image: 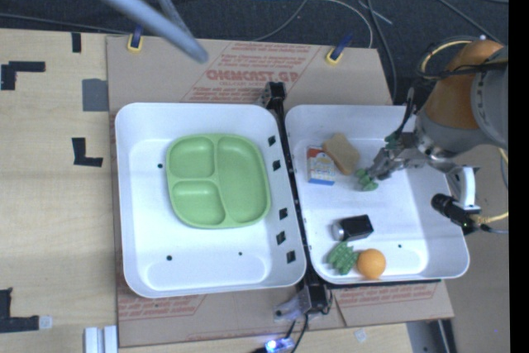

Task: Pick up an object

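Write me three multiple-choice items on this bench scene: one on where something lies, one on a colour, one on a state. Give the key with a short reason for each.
1. Where does the divided plate lie?
A. In the left bin
B. In the right bin
C. On the cardboard outside the bins

2. What colour is the ball near the right bin's front edge?
A. Blue
B. Orange
C. White

3. How do the plate's compartments stand?
A. Each holds a toy
B. One holds the ball
C. Nothing lies in them

Key: 1 A, the plate sits in the middle of the left bin. 2 B, the ball is orange, beside a green toy. 3 C, all three compartments show bare green; the toys lie in the right bin, where the gripper reaches down by a small green object.
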Controlling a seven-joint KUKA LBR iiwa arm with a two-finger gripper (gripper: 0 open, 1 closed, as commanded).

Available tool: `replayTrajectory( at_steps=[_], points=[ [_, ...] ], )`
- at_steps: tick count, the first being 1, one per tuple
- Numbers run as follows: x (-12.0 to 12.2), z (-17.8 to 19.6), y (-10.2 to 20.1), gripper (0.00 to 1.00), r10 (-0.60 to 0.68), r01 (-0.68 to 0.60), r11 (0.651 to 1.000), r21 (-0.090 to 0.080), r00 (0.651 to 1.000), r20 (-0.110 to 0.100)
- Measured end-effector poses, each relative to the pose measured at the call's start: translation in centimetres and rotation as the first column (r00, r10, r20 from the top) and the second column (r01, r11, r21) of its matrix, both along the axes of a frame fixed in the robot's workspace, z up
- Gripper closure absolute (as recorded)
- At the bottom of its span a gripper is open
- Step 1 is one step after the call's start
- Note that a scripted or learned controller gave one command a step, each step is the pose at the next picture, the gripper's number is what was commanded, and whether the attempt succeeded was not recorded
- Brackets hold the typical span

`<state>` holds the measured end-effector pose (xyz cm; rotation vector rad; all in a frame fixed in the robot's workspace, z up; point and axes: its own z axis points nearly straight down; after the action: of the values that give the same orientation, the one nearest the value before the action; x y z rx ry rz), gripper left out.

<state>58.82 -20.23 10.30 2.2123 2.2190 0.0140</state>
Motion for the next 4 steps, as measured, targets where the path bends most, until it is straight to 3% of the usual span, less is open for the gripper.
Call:
replayTrajectory(
  at_steps=[2,4],
  points=[
    [0.7,10.2,1.0,1.00,-0.001,0.001,1.000,-0.002,1.000,-0.007],
    [0.0,9.7,13.4,1.00,0.004,-0.004,1.000,0.001,1.000,-0.014]
  ],
)
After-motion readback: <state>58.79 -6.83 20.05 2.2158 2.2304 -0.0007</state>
